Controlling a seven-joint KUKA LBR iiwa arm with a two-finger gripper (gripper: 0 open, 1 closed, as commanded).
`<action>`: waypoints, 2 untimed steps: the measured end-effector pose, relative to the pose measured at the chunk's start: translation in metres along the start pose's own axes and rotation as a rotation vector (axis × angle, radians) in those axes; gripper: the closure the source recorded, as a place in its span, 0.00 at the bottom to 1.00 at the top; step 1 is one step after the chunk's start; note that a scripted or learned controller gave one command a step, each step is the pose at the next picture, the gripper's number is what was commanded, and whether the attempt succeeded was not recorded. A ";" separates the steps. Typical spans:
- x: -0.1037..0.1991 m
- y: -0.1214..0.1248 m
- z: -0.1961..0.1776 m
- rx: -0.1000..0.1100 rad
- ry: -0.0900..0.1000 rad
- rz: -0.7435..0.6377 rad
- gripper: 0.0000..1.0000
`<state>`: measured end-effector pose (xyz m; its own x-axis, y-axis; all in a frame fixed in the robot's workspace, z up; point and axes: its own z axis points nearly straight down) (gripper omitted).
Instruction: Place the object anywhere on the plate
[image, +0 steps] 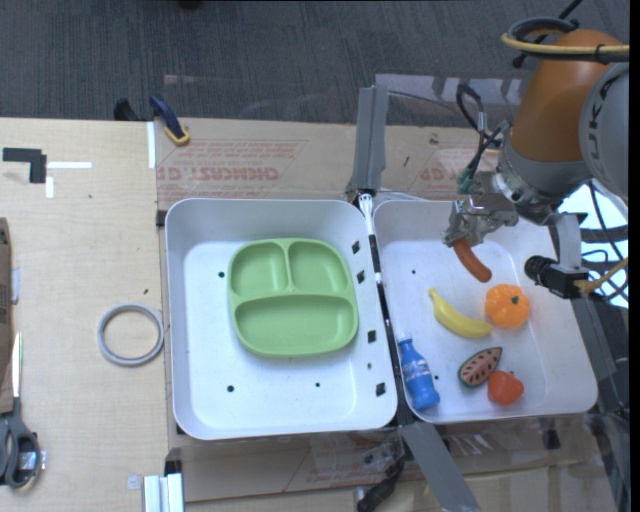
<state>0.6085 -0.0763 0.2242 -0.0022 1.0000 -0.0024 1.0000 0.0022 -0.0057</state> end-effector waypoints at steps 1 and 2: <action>0.057 0.013 0.009 0.000 0.001 0.001 1.00; 0.133 -0.006 -0.004 0.002 0.000 0.003 1.00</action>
<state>0.6018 0.0566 0.2284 0.0007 1.0000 -0.0022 1.0000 -0.0008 -0.0080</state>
